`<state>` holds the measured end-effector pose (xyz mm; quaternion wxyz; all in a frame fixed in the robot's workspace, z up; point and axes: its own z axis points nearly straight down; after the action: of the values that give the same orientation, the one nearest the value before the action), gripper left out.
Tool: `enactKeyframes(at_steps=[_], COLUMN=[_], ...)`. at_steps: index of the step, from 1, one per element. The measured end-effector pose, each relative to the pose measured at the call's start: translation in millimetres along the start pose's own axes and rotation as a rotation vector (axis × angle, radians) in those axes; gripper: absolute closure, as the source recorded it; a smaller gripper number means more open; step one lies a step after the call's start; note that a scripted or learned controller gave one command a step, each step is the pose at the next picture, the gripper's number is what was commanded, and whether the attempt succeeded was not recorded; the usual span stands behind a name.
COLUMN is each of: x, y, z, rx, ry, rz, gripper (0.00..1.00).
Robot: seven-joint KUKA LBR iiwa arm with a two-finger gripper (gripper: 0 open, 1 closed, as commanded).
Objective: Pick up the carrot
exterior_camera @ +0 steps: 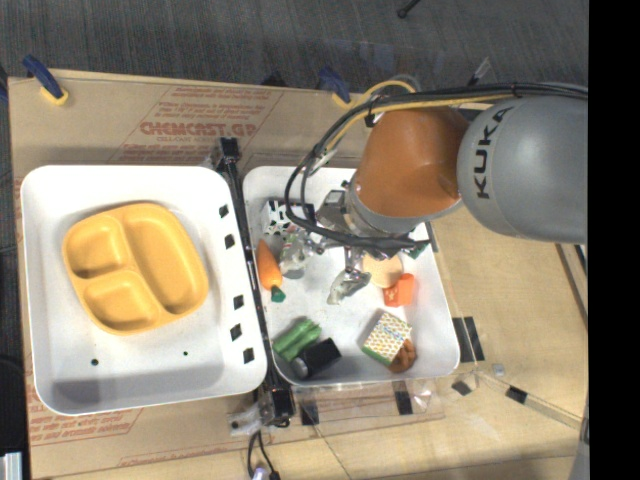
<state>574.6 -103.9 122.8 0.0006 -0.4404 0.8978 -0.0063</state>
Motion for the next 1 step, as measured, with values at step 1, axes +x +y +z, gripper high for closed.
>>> enactKeyframes(at_steps=[1], x=[9.6], y=[0.2], z=[26.3], rx=[0.007], ry=[0.009], rz=[-0.032], gripper=[0.0])
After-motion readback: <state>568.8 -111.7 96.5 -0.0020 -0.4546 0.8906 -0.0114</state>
